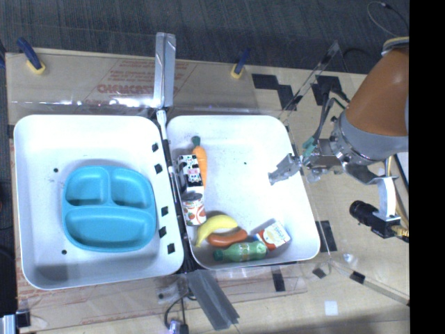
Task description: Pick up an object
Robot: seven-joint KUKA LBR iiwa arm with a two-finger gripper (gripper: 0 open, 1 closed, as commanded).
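The right bin (243, 179) holds a cluster of objects along its left and front sides. An orange carrot (199, 160) lies beside a small black-and-white box (189, 170), with a can (192, 208) below them. A yellow banana (217, 225), a red sausage (228, 239), a green bottle (240, 252) and a small carton (273, 234) lie at the front. My gripper (283, 170) hangs over the bin's right side, apart from all of them, with nothing seen in it.
The left bin (42, 152) holds a blue divided plate (109, 207). A metal divider (165, 68) stands between the bins at the back. The arm's orange band (382, 89) and cables are to the right of the bins.
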